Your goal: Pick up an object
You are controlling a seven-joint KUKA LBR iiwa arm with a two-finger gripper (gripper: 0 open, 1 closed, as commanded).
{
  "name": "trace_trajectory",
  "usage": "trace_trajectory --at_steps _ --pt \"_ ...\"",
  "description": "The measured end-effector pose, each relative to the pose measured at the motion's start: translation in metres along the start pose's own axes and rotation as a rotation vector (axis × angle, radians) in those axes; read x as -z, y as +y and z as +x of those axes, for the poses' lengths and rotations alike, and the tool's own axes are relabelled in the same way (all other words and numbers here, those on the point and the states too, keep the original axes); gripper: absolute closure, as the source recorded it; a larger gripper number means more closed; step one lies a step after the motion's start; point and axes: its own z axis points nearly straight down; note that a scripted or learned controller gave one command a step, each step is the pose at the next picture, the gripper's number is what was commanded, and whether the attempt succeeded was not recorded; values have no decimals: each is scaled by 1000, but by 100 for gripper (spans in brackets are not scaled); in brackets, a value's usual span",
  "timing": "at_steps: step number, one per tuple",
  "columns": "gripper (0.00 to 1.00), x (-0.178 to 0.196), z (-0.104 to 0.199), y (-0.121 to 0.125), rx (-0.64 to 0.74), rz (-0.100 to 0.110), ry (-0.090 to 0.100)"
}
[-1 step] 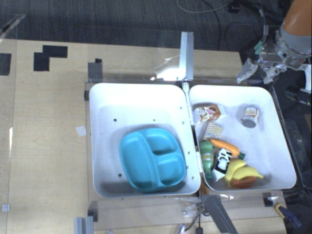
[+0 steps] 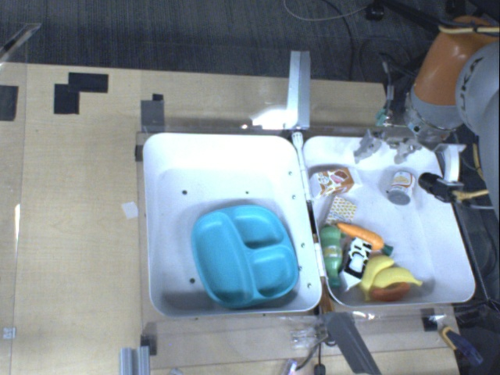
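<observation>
My gripper (image 2: 385,148) hangs over the far edge of the right bin (image 2: 453,244), its two fingers spread apart with nothing between them. Just in front of it, to the right, a small grey cup with a printed label (image 2: 399,186) lies in the bin. A snack packet (image 2: 334,182) lies to the gripper's left. Nearer the front are a mesh pouch (image 2: 341,208), a carrot (image 2: 362,234), a green bottle (image 2: 332,250), a black-and-white item (image 2: 358,258), a banana (image 2: 384,271) and a red fruit (image 2: 388,291).
A blue divided plate (image 2: 244,254) lies in the left bin (image 2: 172,209). A metal post (image 2: 299,92) stands at the back between the bins. The arm's orange band (image 2: 447,65) rises at the right, with cables beside it.
</observation>
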Motion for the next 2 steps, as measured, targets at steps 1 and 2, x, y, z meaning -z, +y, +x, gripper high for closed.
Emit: trace_trajectory --at_steps 1,2 --pt "0 -45 -43 1 51 -3 -1" --pt "0 -62 -60 -53 -83 -6 3"
